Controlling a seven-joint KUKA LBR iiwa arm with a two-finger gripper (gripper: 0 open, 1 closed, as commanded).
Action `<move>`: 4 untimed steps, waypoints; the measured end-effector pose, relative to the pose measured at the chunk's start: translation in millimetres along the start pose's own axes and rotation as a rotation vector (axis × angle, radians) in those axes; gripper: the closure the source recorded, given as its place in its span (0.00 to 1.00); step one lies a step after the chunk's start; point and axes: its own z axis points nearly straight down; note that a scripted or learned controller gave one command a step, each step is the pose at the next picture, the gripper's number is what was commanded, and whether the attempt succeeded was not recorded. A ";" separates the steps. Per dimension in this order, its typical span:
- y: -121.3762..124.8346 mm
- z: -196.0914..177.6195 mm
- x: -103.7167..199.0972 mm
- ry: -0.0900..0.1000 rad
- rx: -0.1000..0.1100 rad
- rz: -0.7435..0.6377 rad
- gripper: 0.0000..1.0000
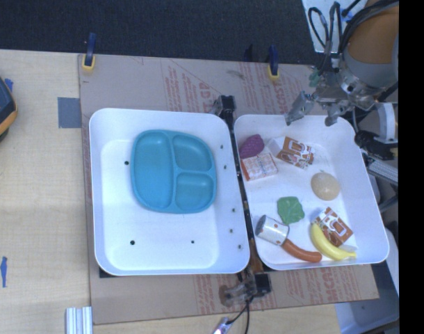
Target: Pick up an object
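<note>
**A:** Where does the gripper [313, 113] stand?

**B:** Over the far rim of the right bin [361, 165], its two fingers spread wide with nothing between them. The arm has no object yet.

**A:** And the candidates?

**B:** All inside the right bin: a purple piece [251, 145] and a pink-white packet [258, 166] by its left wall, a brown snack packet [296, 152] nearest the gripper, a pale ball [325, 186] in the middle, and a green piece [290, 209], a small can [272, 229], a carrot [301, 252] and a banana [329, 245] toward its near edge.

**A:** Best choice?

**B:** Probably the brown snack packet; it lies apart from its neighbours. The arm should centre the fingers across its narrow side and descend straight, keeping away from the bin's wall.
</note>
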 end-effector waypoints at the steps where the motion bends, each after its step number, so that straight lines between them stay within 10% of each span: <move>1: -55.2 144.2 -12.2 0.000 0.001 0.001 0.00; 2: -1.1 144.0 -39.3 0.013 0.029 -0.006 0.00; 3: -1.6 144.4 -70.1 0.013 0.029 -0.004 0.00; 4: -1.9 143.5 5.5 -0.002 0.028 0.000 0.00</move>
